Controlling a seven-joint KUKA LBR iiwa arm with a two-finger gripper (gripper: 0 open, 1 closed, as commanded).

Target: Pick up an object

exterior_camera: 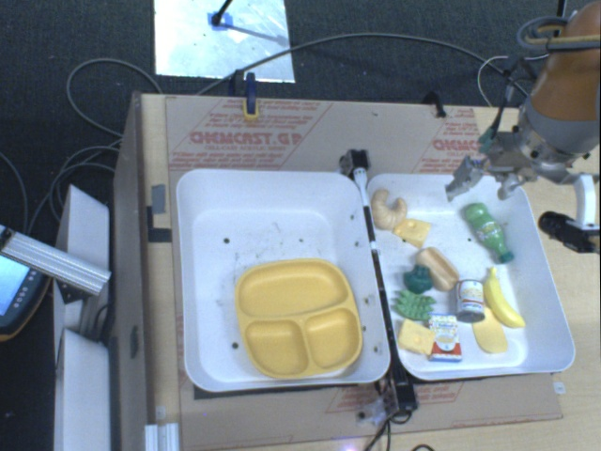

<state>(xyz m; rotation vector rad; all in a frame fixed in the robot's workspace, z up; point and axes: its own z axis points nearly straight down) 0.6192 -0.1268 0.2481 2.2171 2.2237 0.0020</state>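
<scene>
My gripper [485, 182] hangs over the far part of the right bin [554, 319], its two grey fingers spread apart with nothing between them. Just below it lies a green bottle [486, 230]. Further down the bin are a yellow banana [503, 299], a small can [470, 301], a hot dog [438, 267], a cheese wedge [413, 231], a tan croissant-like piece [387, 209], a green leafy toy [414, 303] and a small red-and-white carton [445, 338].
The left bin [207, 224] holds a yellow divided plate [299, 316]. A black divider clip [357, 164] sits between the bins at the far end. Cables run across the floor behind the bench.
</scene>
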